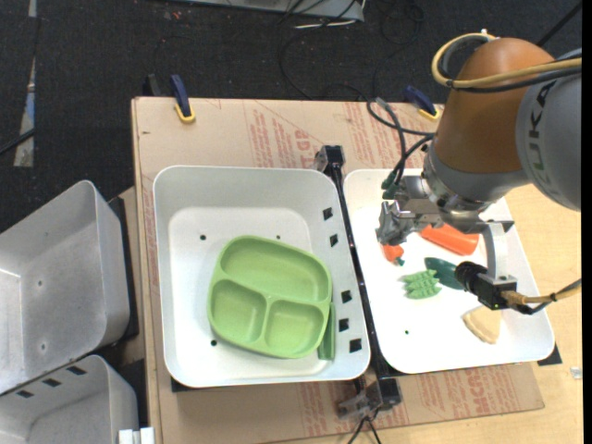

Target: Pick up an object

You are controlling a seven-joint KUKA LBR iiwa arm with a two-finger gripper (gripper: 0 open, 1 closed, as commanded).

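My gripper (392, 232) hangs over the right bin (518, 345); whether it is apart or together, I cannot tell. An orange carrot (450, 240) lies at its 3 o'clock, a green toy (423, 285) at 5. The cardboard-topped table (240, 132) stands on dark carpet (83, 35).

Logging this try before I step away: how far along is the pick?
Nothing looks picked yet. The gripper sits low over the right bin, near the orange carrot-like piece; whether it holds anything can't be seen. The green toy and tan piece lie in that bin. Grasping and lifting remain.
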